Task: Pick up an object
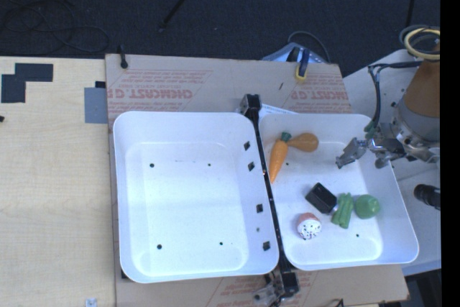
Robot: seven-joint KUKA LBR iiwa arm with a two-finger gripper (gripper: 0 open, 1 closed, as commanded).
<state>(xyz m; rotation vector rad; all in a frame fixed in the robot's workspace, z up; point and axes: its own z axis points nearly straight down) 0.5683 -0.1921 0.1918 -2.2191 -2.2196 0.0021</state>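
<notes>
The right white bin (399,216) holds several small objects. An orange carrot (277,159) with a green top lies near the divider, touching an orange oval piece (305,142). A black block (321,197) lies in the middle, with a green ribbed piece (343,211) and a green round piece (367,206) to its right. A white ball with dots and a red patch (309,228) sits near the front. My gripper (366,156) hangs over the bin's back right part, open, with nothing between its fingers (350,154). It is above and right of the black block.
The left white bin (118,176) lies beside the right one, with a black clip strip (259,176) along the shared rims. Both stand on cardboard (180,86). Cables and a blue-yellow tool (300,65) lie behind the right bin.
</notes>
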